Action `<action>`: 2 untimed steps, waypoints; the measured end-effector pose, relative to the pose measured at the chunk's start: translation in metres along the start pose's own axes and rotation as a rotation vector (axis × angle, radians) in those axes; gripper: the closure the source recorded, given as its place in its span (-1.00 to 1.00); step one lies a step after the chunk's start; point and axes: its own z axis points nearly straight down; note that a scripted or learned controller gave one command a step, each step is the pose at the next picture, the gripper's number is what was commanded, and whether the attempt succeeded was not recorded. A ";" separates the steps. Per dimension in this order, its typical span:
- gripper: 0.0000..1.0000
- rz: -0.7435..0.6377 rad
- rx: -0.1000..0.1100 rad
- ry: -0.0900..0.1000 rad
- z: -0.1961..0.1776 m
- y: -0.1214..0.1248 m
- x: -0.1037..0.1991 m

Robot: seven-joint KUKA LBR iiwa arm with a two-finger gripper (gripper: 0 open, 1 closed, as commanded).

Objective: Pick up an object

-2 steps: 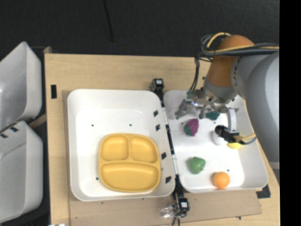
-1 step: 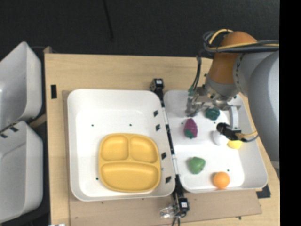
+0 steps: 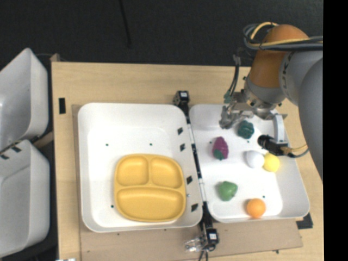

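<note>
Above the right bin (image 3: pixel 288 197), perhaps touching a teal object (image 3: pixel 246 129), hand (image 3: pixel 232 118)

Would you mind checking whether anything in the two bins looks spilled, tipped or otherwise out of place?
Nothing stands out. The yellow divided tray lies flat in the left bin, and the small items, such as the green piece and orange ball, sit loosely apart in the right bin.

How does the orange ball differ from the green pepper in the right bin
The orange ball is plain orange and round; the green pepper is green and lumpier. The orange ball sits close to the right bin's near rim; the green pepper lies to its left and farther from that rim, toward the divider between the bins. Both are small, lie loose on the bin floor and sit well away from the gripper.
</note>
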 end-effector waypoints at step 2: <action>1.00 -0.013 0.005 0.002 -0.055 -0.008 0.042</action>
